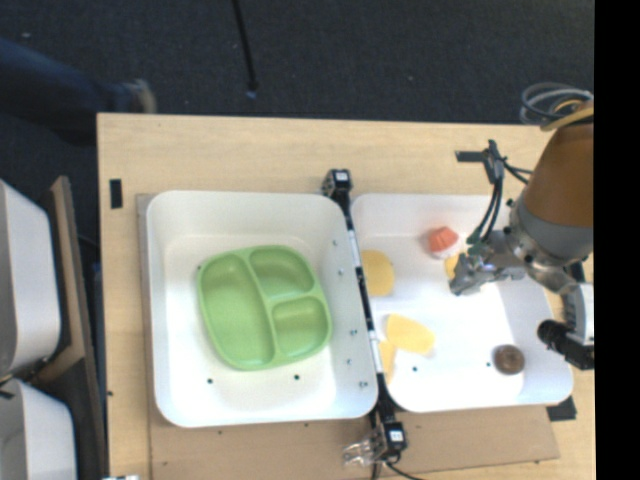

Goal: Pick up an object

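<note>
Claw [463, 283], finger state can't tell, hovers in right bin [455, 388], approach step; small orange-red object [441, 239] just behind it w/ yellow bit [452, 264] adjacent, next: descend onto one.

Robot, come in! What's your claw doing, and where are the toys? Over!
Gripper low in right bin, nothing seen between jaws. Orange-red piece just beside it. Yellow pieces, brown disc apart. Nothing blocking.

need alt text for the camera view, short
The arm's gripper hangs over the right bin, beside a red-orange object, with yellow pieces and a small brown round object lying around it. The left bin holds a green divided tray.
</note>
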You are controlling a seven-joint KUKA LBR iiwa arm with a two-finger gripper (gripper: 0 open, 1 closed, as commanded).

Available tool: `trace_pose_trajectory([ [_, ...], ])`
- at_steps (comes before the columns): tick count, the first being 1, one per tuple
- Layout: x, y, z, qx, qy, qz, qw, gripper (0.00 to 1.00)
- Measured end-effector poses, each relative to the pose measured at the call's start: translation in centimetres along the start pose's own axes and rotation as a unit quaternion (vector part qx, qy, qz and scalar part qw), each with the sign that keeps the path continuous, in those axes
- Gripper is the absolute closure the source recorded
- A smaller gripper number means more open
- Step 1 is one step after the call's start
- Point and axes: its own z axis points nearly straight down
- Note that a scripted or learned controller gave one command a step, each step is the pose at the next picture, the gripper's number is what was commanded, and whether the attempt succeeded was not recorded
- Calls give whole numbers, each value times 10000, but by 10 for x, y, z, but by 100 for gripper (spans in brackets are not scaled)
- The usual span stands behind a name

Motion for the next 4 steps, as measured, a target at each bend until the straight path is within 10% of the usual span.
trace_pose_trajectory([
  [1,0,1,-42,1,0,2,10000,100],
  [4,160,50,-33,22,7,-15,10000,100],
])
